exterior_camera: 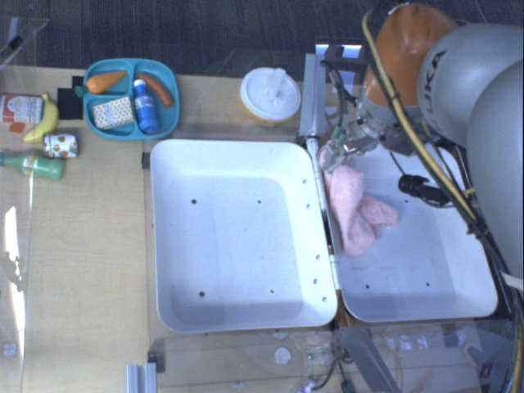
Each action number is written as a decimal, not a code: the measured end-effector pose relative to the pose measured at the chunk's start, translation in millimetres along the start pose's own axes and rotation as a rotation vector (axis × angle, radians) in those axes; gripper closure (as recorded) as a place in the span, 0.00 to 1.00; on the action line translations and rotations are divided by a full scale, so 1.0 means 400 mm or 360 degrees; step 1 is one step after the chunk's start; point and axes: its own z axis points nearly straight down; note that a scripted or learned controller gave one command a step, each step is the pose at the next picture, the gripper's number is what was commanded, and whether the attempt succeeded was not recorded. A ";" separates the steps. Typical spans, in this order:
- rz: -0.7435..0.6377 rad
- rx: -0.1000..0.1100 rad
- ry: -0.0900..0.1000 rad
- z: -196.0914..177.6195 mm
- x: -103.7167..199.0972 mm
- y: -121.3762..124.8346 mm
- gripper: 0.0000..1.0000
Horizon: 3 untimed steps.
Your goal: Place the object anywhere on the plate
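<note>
The grey arm comes in from the right, its orange band (407, 35) high near the top edge, and on the big grey housing beside it I can make out part of black lettering that looks like "KU". The gripper (342, 147) sits low at the upper left corner of the right bin (458, 297), right over the top end of a pink cloth (354, 207). The cloth's upper tip rises into the fingers and seems pinched between them, though the metal parts there are crowded and I would not swear to it. The rest of the cloth lies crumpled on the bin floor, along the bin's left wall, with a fold spreading to the right.

The left bin (237, 236) stands just beside it, the two rims touching.

Beyond the bins, at the back of the bench, a teal divided plate (168, 84) holds a toy carrot (106, 80), a blue bottle (145, 105), a sausage-like piece (160, 91) and a patterned block (112, 113). The plate is well apart from the cloth. Near the bins' far edge stands a yellow cup with a white lid (270, 95).

At the far left lie a banana (43, 119), a small carton (20, 109) with red print too small to read, a little can (60, 145) and a green bottle (33, 165) on its side
</note>
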 end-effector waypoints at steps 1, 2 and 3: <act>-0.0011 -0.0005 -0.0001 -0.103 0.001 0.002 1.00; -0.0652 -0.0003 0.0000 -0.117 0.142 -0.014 1.00; -0.1290 -0.0004 0.0000 -0.127 0.278 -0.038 1.00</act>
